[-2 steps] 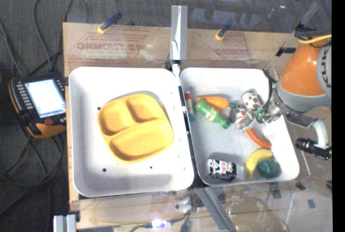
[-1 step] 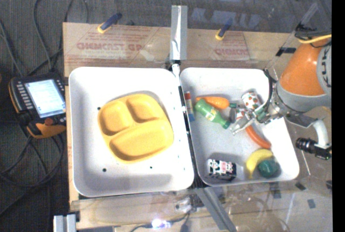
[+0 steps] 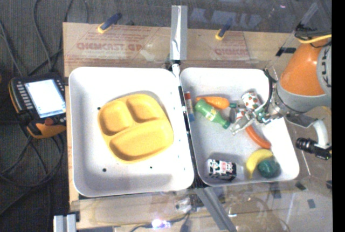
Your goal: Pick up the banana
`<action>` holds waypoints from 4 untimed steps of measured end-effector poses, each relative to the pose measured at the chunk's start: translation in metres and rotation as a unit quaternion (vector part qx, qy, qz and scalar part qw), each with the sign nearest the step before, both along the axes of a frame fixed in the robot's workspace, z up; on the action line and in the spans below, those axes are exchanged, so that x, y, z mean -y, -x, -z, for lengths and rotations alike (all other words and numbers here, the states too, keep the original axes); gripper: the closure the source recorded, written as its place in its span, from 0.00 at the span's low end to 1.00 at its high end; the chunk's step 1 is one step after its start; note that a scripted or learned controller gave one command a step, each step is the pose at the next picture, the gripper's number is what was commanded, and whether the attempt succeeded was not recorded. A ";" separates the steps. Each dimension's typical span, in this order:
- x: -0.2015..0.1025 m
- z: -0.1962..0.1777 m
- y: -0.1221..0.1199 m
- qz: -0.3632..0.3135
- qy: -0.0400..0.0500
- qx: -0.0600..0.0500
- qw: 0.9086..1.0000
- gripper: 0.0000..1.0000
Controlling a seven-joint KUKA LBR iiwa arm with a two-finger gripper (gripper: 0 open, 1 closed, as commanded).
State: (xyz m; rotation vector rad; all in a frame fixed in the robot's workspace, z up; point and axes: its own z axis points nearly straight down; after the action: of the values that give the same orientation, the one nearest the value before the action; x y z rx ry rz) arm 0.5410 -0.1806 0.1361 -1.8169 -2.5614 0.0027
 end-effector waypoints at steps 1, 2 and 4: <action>0.039 0.047 0.052 -0.095 -0.001 0.006 0.995 0.00; 0.042 -0.121 0.033 -0.158 0.000 0.002 0.987 0.00; 0.013 -0.056 0.057 -0.236 0.000 0.001 0.972 0.00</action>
State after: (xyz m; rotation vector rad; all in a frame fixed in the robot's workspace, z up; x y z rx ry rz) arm 0.4839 -0.1933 0.1924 -1.1624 -2.9197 0.0028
